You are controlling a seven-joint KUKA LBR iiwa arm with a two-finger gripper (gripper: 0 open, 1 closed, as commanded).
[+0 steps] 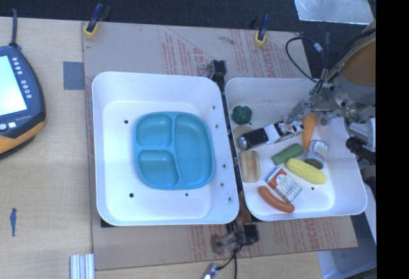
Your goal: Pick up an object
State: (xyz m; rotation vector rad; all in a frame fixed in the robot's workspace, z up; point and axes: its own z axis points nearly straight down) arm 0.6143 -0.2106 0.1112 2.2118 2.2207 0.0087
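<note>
Nearest the right bin's (345, 207) front edge lie a sausage (276, 200) and a small packet (284, 183), then a corn cob (306, 171), a green pickle (287, 154) and a tin (316, 152). Farther back, the gripper (311, 107) hangs over a carrot (308, 130); its state cannot be told. The left bin (108, 143) holds a blue divided plate (174, 149).

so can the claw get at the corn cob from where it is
Probably yes. The claw hangs over the right bin's back, and the corn cob lies on top, uncovered, though a can and packet crowd it.
</note>
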